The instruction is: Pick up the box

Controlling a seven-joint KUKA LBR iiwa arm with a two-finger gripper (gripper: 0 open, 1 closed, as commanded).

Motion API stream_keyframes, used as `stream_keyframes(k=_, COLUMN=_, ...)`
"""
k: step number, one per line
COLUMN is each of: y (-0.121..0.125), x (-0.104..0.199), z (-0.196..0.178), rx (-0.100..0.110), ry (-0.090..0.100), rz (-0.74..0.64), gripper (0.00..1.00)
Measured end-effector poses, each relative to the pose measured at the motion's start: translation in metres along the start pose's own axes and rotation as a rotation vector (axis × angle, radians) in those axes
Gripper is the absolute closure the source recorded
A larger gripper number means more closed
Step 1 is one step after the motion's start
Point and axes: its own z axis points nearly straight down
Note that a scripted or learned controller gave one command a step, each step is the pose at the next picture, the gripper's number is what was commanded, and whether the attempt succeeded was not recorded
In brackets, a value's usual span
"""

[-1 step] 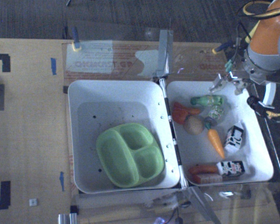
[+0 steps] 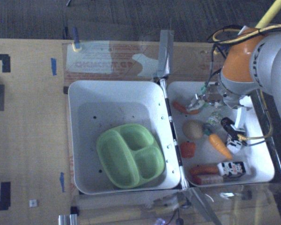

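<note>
The box (image 2: 232, 168), a small white carton with black patches, lies on its side near the front right corner of the right bin (image 2: 267, 170). My gripper (image 2: 200, 100) hangs over the back left part of that bin, just above a curved red-orange piece (image 2: 181, 108). The gripper is far from the box, which sits toward the bin's front. Nothing shows between its fingers.
Around the box lie a carrot (image 2: 219, 145), a red sausage (image 2: 203, 170), a red chunk (image 2: 188, 149), a brown potato-like ball (image 2: 193, 129), a clear bottle (image 2: 214, 120) and a black-and-white item (image 2: 231, 137). The left bin (image 2: 84, 97) holds a green divided plate (image 2: 130, 154).
</note>
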Motion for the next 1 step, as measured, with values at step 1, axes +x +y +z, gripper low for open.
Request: stream_keyframes(k=1, y=0.0013, x=0.0008, z=-0.0105, rx=-0.003, ry=0.0, rz=-0.001, gripper=1.0)
